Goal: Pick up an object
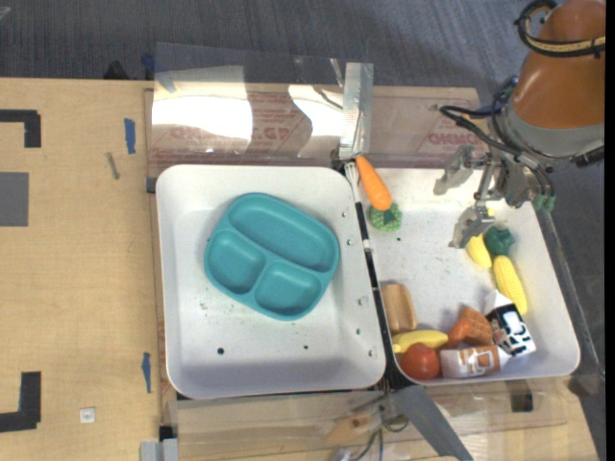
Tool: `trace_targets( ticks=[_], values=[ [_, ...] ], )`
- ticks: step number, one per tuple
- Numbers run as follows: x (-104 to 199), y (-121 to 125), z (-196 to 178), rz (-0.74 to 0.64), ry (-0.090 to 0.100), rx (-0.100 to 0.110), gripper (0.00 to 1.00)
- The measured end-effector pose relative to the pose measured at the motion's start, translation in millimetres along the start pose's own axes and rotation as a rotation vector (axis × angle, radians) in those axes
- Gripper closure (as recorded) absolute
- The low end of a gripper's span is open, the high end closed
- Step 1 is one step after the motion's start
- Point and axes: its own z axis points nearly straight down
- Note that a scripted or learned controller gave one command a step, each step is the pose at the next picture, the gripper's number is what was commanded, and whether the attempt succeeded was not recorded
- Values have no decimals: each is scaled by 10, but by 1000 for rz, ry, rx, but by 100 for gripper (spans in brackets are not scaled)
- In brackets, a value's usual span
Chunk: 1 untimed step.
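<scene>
Bright, even light falls from above, leaving only soft, faint shadows under the teal tray [273,254] and the toys in the right bin [557,353]. Strong white glare washes out the clear panel [207,123] behind the bins. The picture is slightly soft and grainy throughout.

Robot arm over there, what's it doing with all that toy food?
The end effector hangs low over the right bin, just above a toy corn cob, apparently going for a pick. A carrot, a tomato and other toy food lie around it. The left bin holds a teal divided plate.
</scene>
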Motion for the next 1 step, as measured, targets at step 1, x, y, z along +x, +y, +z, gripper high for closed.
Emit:
trace_targets(
  ticks=[1],
  values=[
    [159,-692,1356,183,-6,1,0]
  ],
)
